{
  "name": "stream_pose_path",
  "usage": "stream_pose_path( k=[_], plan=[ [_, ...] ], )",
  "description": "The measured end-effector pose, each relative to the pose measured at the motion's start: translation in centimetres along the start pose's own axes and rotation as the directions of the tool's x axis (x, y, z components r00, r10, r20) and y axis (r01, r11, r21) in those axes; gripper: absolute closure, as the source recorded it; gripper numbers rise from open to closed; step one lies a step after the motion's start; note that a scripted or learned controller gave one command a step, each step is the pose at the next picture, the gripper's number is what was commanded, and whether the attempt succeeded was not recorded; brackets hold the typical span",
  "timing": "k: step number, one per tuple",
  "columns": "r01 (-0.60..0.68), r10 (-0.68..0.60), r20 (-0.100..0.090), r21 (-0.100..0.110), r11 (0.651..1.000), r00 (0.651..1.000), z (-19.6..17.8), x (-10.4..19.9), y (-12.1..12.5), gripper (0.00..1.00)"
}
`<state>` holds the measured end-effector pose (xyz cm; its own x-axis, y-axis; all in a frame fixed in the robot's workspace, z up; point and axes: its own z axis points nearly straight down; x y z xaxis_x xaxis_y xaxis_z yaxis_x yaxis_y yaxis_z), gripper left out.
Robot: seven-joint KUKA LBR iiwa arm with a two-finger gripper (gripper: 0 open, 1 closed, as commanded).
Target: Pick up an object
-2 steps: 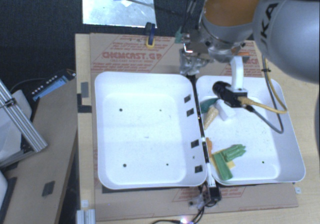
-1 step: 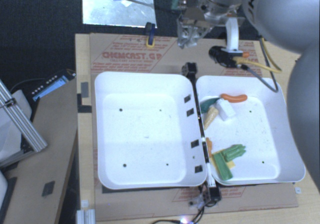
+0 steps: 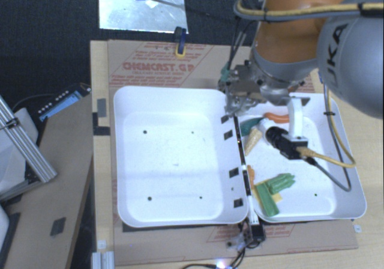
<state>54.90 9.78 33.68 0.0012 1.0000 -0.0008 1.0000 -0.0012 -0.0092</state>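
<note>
the pickable stuff sits in the right bin (image 3: 351,202), bunched near the divider between the two bins: a green toy (image 3: 279,184) low in the bin with a yellow-green block (image 3: 268,205) touching its lower end, a small orange piece (image 3: 250,173) right against the divider, a cream cone (image 3: 254,137) higher up, a teal piece (image 3: 249,123) just beside it, and an orange strip (image 3: 276,117) near the wrist. no one target is marked, so any of these counts. they lie loose and flat, probably tipped in so a program can try grabs at random. left bin (image 3: 174,160) has nothing to pick in it.

the arm (image 3: 300,15) reaches in from the right, wrist pointing down over the top left corner of the right bin, close to the divider. the gripper (image 3: 240,105) hangs above the teal piece and cone, looks like a descent toward that cluster, just my read. can't tell if the fingers are apart or together, wrist body hides them, and nothing is seen between them. a black and white attachment (image 3: 291,139) with a yellow cable (image 3: 336,163) hangs off the wrist over the bin's middle.
</note>
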Motion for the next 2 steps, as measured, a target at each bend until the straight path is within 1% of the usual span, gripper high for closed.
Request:
stream_pose_path(
  k=[1,2],
  plan=[
    [0.004,-0.004,0.001,-0.014,1.000,1.000,2.0,0.1,12.3,1.00],
    [0.005,-0.005,-0.001,0.004,1.000,1.000,10.7,2.3,4.6,1.00]
  ],
)
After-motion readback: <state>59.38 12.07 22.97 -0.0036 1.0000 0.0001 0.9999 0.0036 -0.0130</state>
